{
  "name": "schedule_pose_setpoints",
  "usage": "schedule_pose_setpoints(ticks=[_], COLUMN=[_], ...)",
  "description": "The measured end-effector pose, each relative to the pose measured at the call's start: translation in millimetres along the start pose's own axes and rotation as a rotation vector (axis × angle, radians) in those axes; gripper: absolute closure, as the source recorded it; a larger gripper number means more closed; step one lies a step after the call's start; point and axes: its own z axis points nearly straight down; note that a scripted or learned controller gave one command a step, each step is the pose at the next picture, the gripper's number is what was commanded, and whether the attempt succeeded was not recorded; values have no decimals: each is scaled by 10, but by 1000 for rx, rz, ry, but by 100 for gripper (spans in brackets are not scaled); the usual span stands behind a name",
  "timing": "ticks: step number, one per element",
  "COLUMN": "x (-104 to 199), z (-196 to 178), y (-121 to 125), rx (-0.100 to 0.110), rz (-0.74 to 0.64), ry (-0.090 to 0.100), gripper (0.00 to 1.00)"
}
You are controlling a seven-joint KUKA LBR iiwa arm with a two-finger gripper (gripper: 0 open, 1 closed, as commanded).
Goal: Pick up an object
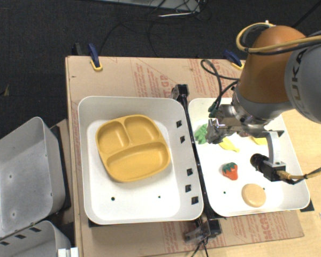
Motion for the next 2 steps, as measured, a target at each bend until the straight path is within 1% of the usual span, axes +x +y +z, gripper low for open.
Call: schedule_pose_setpoints(ticks=[1, 2], x=[431, 950], z=[186, 235], y=[-91, -99], rx=[2, 0], rz=[1, 0], ry=[-1, 0], gripper=[100, 100])
